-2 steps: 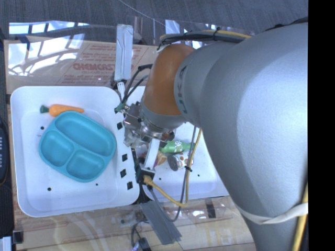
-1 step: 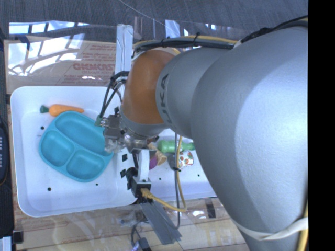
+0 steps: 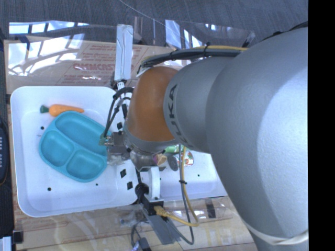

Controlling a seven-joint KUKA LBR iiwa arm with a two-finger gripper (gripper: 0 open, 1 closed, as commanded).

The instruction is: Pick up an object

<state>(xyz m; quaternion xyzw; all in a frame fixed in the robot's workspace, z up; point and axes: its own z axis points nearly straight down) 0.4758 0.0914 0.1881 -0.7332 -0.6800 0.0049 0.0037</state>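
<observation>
The gripper [image 3: 140,163] sits low over the seam between the two white bins, hidden beneath the grey arm [image 3: 235,114]. A blue divided plate [image 3: 73,146] lies mid left bin [image 3: 31,192], a toy carrot [image 3: 62,109] near its far edge.

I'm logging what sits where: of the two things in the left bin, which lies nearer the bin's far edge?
The orange toy carrot. It lies beside the blue divided tray, on the side toward the left bin's far edge; the tray sits nearer the middle.
</observation>
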